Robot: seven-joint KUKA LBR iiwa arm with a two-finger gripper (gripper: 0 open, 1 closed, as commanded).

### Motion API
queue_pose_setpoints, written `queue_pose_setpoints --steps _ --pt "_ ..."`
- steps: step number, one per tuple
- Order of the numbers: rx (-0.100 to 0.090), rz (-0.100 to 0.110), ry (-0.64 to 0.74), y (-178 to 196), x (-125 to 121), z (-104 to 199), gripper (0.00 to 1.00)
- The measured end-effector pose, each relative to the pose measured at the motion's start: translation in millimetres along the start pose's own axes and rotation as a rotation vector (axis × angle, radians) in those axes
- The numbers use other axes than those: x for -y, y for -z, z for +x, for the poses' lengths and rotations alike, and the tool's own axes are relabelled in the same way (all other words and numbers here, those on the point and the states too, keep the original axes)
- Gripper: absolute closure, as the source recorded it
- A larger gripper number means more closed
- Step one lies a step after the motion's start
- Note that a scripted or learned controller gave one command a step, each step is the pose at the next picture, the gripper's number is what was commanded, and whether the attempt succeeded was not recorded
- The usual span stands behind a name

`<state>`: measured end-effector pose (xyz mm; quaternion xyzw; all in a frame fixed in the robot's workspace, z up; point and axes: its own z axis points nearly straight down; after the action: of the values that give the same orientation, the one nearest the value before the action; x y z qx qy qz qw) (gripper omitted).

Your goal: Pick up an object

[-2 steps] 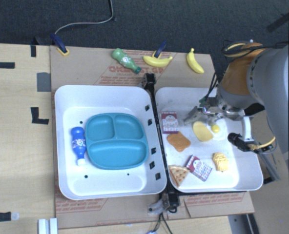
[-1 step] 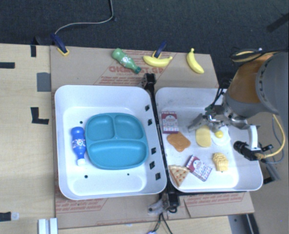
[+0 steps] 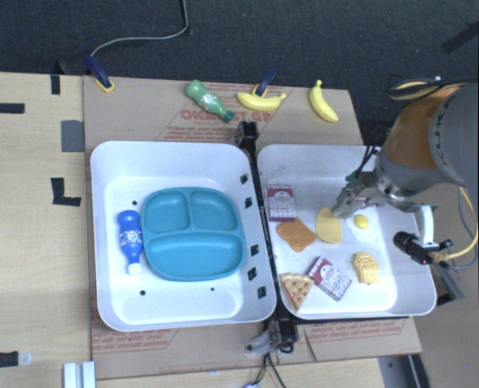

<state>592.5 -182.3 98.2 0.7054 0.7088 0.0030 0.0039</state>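
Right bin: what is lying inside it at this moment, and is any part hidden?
The right bin holds a red carton, toast, yellow cheese piece, fried egg, pizza slice, maroon packet and waffle-like snack. The gripper and arm cover the floor beneath them.

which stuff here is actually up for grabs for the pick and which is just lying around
In the job: gripper over the right bin; in that bin, yellow piece, fried egg, toast, pizza slice, two small cartons, waffle piece.

Lying about: blue divided plate, blue bottle, green bottle, two bananas.
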Motion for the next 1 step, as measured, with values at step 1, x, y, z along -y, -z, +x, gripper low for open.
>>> queue_pose_setpoints --steps 1 --pt "0.0 0.001 0.0 -0.3 0.2 0.2 0.0"
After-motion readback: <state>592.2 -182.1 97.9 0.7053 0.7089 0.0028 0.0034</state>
